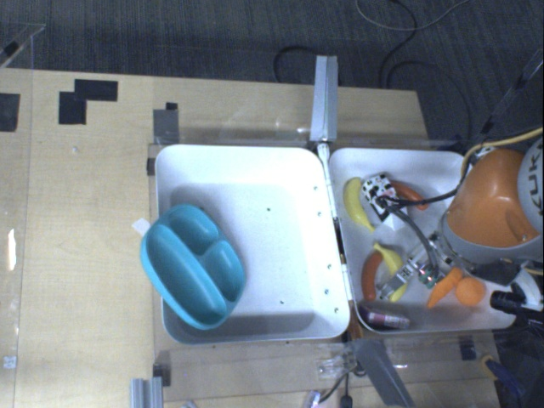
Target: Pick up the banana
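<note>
Banana, a yellow curved fruit, lies in the right white bin near its left wall, towards the far side, well apart from the gripper. A second yellow curved piece sits lower in the same bin, just beside the gripper and next to an orange-red oblong item. The grey arm with its orange band reaches in from the right over this bin, its gripper low near the bin's middle; whether the fingers are spread or pressed together I cannot tell. An orange carrot-shaped toy rests near the arm's base side. The left white bin holds a blue divided plastic dish at its near-left corner. Both bins stand on the pale wooden desk.
</note>
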Controlling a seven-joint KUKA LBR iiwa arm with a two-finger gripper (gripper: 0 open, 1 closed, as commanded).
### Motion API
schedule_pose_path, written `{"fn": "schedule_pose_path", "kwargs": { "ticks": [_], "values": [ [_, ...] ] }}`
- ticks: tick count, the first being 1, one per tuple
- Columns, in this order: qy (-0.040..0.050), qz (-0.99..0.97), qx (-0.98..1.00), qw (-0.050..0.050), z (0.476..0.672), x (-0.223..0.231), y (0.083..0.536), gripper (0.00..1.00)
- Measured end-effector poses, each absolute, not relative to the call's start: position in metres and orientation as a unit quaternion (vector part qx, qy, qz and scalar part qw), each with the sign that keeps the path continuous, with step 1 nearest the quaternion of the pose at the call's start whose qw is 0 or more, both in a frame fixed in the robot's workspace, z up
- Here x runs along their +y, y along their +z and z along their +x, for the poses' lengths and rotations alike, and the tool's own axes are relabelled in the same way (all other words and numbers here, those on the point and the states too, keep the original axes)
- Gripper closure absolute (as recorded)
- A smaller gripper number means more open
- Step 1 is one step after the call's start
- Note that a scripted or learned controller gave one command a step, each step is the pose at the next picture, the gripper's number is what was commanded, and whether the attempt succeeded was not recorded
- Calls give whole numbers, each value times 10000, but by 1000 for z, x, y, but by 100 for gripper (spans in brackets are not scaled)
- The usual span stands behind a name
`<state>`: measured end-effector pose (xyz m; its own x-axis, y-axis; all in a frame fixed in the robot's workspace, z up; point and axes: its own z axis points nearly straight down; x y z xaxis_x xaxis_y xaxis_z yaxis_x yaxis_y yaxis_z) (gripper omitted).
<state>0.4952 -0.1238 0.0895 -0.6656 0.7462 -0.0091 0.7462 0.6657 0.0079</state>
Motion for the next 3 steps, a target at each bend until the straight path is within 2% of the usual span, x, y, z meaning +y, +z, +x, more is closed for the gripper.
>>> {"fn": "schedule_pose_path", "kwargs": {
  "ticks": [1,2,3],
  "values": [
    [38,4075,9131,108,499,-123,102,100],
    [12,4728,8812,42,489,-123,224,100],
    [15,4741,8804,32,524,-64,233,100]
  ]
}}
